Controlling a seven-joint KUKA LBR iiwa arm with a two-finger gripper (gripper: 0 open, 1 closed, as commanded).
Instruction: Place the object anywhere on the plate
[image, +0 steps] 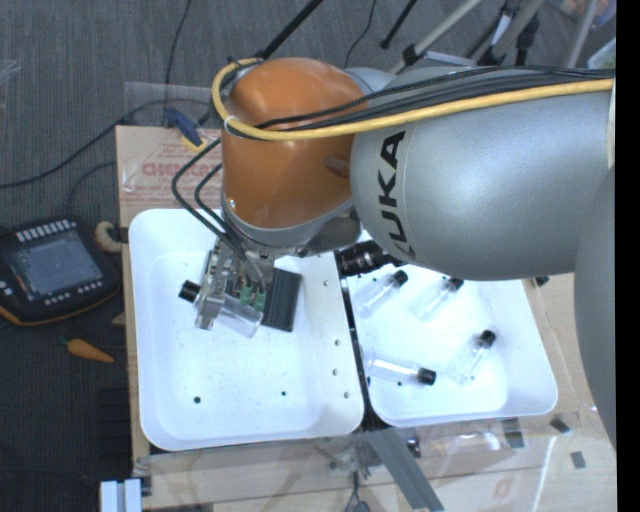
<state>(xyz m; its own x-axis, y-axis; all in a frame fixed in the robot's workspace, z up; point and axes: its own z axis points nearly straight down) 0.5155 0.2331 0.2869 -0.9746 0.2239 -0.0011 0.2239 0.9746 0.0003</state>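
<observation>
Fingers (228, 298) are seen low over the left bin (160, 400), toward its upper edge; their opening cannot be told. A clear vial (235, 318) with a black cap lies beneath them, long axis crosswise.

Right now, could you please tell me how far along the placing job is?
Nothing looks placed yet: four clear vials lie in the right bin. In hand: the tool sits low over the left bin, a black cap beside it; whether anything is gripped I cannot tell. Left: setting an object on the plate.
</observation>
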